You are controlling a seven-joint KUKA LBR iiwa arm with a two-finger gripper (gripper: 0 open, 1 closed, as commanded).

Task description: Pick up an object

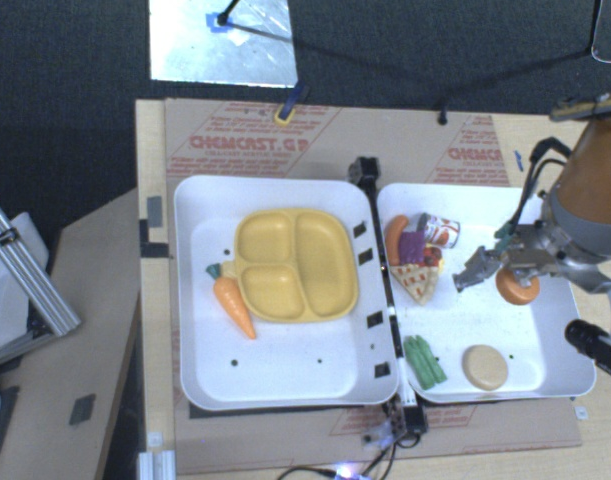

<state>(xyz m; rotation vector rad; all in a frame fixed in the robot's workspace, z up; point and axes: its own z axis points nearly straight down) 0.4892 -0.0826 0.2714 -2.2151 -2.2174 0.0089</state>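
Objects for picking sit mostly in the right bin (545,203), right half of frame. Cluster at its upper left: orange sausage-like piece (396,238), purple block (413,248), red-and-white can (441,231), waffle-like wedge (417,283) just below, all touching or nearly so. Green bean-pod piece (423,360) lies at lower left of that bin, near the divider. Beige round cookie (485,366) sits lower centre, apart from the green piece. Orange round fruit (516,286) sits right of centre, partly under the arm.

Gripper (473,271) hangs over the right bin's middle, pointing left, between the wedge and the orange fruit. Fingers dark and small here; cannot tell how wide they stand, nothing seen between them.

Left bin (200,368) holds a yellow divided plate (293,265) at centre and a carrot (233,304) touching the plate's lower left edge, tip pointing down-right.

Both bins rest on cardboard (245,138) on the counter (105,258). A shiny metal sheet (185,28) lies at upper left of frame.
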